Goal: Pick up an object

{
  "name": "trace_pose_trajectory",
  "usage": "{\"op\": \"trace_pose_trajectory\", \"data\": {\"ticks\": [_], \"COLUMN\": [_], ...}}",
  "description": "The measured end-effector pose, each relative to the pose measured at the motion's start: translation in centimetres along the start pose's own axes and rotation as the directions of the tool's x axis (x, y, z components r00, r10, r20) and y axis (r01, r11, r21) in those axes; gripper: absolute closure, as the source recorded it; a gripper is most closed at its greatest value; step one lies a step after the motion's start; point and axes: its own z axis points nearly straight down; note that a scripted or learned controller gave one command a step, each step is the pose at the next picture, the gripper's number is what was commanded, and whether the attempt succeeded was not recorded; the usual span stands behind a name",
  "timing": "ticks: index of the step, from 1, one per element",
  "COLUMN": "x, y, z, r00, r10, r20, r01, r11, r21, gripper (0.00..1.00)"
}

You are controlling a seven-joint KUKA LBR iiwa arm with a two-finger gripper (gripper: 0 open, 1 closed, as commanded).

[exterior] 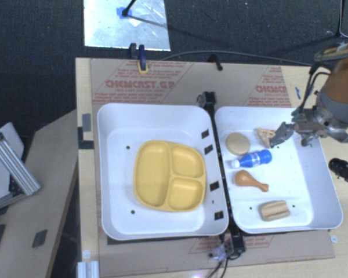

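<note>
White right bin (319, 213) holds a tan wedge (264, 135), round biscuit (238, 143), blue bottle (252, 158), drumstick (251, 181) and bread roll (274, 209). Hand (281, 135) just beside the wedge; cannot tell its state. Risk: descending off-centre, it nudges the wedge aside and comes up empty.

Lying in the right bin (325, 178), right of centre frame: tan disc (238, 143), blue bottle (252, 159), drumstick (251, 181), bread roll (274, 209), pale wedge (265, 135).
</note>
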Motion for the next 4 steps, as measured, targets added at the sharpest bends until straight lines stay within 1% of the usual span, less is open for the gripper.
{"op": "trace_pose_trajectory", "data": {"ticks": [1, 2, 3, 4], "x": [0.0, 0.2, -0.2, -0.2], "y": [0.2, 0.0, -0.5, -0.5], "z": [-0.7, 3.5, 9.5, 14.0], "r00": [1.0, 1.0, 1.0, 1.0], "r10": [-0.003, -0.002, -0.001, -0.001], "r20": [0.002, 0.001, 0.001, 0.001], "r01": [0.003, 0.002, 0.001, 0.001], "r11": [1.0, 1.0, 1.0, 1.0], "r21": [-0.012, -0.01, -0.007, -0.01], "gripper": [0.0, 0.0, 0.0, 0.0]}}
